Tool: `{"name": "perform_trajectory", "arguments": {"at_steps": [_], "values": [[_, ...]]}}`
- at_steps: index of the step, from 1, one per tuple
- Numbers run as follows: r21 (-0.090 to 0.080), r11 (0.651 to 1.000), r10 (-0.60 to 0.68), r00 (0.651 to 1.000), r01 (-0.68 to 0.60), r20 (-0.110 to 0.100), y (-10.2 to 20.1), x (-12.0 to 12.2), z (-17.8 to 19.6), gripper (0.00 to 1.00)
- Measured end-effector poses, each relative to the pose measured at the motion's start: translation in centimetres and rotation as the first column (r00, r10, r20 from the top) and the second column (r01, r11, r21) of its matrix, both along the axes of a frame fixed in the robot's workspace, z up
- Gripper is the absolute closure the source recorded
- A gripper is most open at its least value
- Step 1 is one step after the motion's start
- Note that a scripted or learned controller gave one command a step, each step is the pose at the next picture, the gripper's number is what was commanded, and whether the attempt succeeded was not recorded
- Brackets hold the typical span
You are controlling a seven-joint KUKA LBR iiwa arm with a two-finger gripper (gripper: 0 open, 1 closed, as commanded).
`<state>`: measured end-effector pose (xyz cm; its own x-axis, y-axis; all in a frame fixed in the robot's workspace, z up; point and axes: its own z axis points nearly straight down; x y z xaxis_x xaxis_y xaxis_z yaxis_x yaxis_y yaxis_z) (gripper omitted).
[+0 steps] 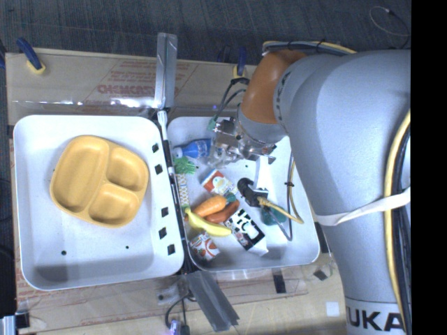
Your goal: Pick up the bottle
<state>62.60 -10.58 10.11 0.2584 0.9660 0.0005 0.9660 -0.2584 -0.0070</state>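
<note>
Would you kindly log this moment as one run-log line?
end effector: low in right white bin | blue plastic bottle: lying beside it, ungrasped | yellow divided tray: left bin

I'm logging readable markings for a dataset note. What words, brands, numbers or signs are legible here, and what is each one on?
"UKA", the end of a brand name cut off by the frame edge: on the grey arm base.
Red printing on the cardboard sheet behind the bins: too faint and blurred to read.
Black-and-white carton: bold print, not legible.
Small red-and-white packet: too small to read.
Blue bottle label: blurred.
</note>
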Motion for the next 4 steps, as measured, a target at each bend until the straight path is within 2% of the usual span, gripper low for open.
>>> {"name": "perform_trajectory", "arguments": {"at_steps": [1, 2, 3, 4], "values": [[0.0, 1.0, 0.0, 1.0, 0.0, 0.0, 0.0, 0.0, 0.0, 0.0], [0.001, 1.0, 0.005, 1.0, -0.005, -0.001, 0.1, 0.0, 1.0, 1.0], [-0.006, 0.998, -0.062, 0.998, 0.062, -0.025, 0.7, 2.4, -1.0, 1.0], [-0.002, 0.946, -0.324, 0.946, 0.324, 0.004, 7.7, 3.1, 9.1, 1.0]]}}
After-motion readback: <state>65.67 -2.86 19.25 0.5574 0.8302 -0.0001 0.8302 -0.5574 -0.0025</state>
